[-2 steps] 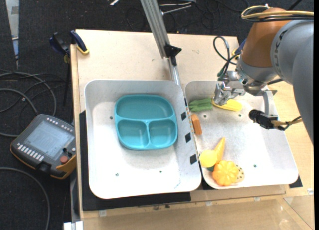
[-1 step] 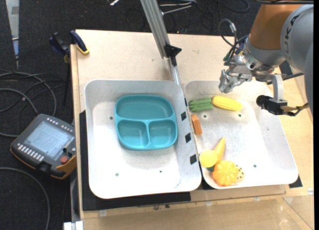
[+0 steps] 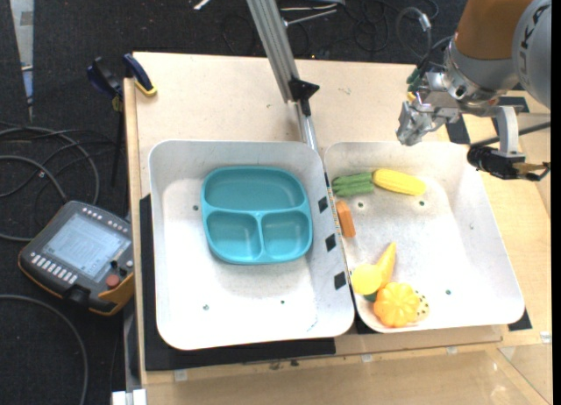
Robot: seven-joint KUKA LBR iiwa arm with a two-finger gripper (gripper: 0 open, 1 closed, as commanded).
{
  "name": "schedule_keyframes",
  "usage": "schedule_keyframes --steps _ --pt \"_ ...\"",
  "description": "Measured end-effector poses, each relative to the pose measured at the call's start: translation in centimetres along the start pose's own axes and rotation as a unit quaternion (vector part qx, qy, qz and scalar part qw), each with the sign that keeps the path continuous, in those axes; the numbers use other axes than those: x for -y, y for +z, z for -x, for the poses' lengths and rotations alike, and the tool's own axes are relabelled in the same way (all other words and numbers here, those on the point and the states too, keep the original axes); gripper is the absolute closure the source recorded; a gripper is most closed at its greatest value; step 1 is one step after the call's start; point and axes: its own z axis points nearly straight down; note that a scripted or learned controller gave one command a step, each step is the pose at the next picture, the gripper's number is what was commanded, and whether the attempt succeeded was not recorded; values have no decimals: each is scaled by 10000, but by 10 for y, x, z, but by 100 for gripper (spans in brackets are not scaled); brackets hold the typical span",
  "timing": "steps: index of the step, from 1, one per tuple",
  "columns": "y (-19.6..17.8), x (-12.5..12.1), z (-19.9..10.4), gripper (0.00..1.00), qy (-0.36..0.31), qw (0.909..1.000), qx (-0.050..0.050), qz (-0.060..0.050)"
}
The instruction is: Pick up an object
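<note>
Claw poised above the right bin's far edge, no object in its grasp.

The claw (image 3: 412,128) hangs above the far rim of the right bin (image 3: 473,219); how far it is open cannot be told. The corn cob (image 3: 399,183) lies just beside a green pod (image 3: 352,185), so a descent there risks nudging both or closing on neither; the rounded cob could roll out.

Bright, even overhead light, soft shadows under the white bins (image 3: 175,219), slight overall softness, dark floor surround.
</note>
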Motion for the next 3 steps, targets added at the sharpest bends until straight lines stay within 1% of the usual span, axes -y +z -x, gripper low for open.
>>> schedule_keyframes --steps 1,2,3 --pt "-3 27 -51 100 -19 10000 -16 -39" --pt "2 46 -109 100 -27 10000 -20 -50" --pt "3 76 -156 100 -24 10000 -18 -52"
